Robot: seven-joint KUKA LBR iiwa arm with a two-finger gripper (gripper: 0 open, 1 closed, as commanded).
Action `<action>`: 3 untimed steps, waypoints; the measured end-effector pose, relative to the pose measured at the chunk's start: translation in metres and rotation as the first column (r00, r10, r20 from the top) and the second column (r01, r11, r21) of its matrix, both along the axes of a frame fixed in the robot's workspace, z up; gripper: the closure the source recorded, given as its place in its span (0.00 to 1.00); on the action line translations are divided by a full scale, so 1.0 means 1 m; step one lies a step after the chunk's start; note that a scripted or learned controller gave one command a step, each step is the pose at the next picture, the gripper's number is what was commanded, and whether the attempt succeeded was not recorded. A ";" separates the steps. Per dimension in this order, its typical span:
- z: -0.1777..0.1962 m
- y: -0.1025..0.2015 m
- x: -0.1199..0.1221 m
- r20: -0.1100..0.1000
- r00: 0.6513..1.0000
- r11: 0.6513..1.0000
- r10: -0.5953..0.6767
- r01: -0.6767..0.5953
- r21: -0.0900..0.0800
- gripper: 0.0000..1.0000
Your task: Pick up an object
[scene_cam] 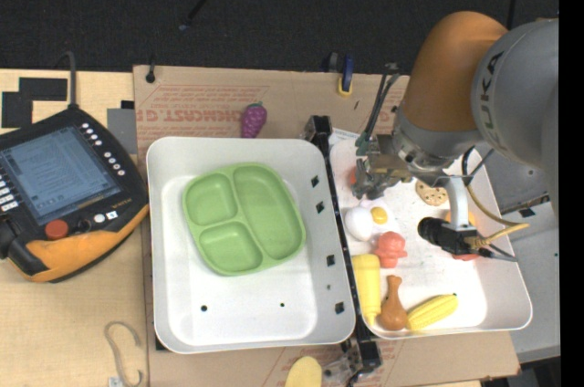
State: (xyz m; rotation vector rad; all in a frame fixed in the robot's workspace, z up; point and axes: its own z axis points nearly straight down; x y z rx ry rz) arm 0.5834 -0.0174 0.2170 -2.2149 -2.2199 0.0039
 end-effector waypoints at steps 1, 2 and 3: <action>-0.004 0.039 -0.035 -0.001 1.000 1.000 -0.001 0.001 -0.001 1.00; 0.001 0.061 -0.056 0.000 1.000 1.000 -0.001 0.001 -0.001 1.00; 0.003 0.052 -0.053 0.002 1.000 1.000 -0.002 0.002 -0.002 1.00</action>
